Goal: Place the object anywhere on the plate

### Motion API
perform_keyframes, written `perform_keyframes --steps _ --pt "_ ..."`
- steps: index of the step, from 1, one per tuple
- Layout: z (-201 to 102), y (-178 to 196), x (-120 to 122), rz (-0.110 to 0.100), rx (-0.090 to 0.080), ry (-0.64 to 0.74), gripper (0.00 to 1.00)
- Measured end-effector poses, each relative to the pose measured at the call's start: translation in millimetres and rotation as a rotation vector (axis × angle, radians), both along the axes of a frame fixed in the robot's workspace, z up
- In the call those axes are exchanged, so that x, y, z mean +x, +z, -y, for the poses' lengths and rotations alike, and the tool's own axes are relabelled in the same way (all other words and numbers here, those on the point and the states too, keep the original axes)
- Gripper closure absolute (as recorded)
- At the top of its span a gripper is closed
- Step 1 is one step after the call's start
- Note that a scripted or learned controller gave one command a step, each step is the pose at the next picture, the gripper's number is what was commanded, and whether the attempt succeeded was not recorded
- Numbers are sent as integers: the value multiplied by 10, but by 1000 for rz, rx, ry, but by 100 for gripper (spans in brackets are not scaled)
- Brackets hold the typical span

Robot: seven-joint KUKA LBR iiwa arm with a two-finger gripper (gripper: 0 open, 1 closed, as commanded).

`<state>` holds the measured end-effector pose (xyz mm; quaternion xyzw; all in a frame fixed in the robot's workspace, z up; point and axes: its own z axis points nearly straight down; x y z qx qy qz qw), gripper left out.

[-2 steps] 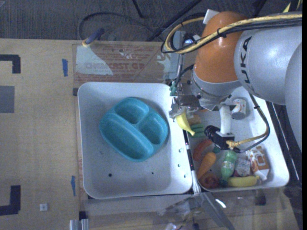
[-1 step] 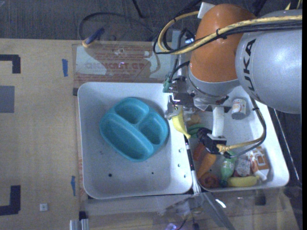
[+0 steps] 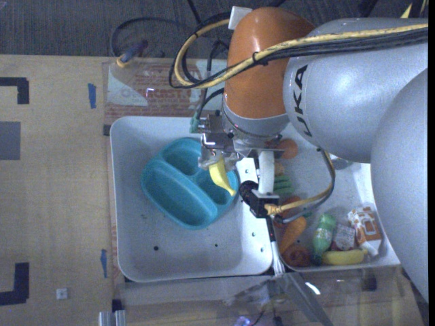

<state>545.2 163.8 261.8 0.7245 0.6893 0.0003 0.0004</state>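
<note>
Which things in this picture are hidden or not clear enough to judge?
- Gripper, camera view: the orange wrist covers it, so its grip on the yellow object is unclear.
- Blue plate: its right edge lies under the arm.
- Right bin: the grey arm hides most of it; items there are blurred.

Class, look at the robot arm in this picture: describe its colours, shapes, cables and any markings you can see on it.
The grey robot arm has thick, smooth, rounded casings. A glossy orange band sits above its wrist. Dark letters, "KA" legible, run along the grey casing. A yellow cable bundled with black ones runs along the arm and loops near the orange band. The metal two-finger gripper below is small, silver-and-black, with another yellow cable curving beside it.
</note>
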Motion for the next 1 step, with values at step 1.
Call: perform_keyframes --steps 1 --pt "1 2 1 0 0 0 0"
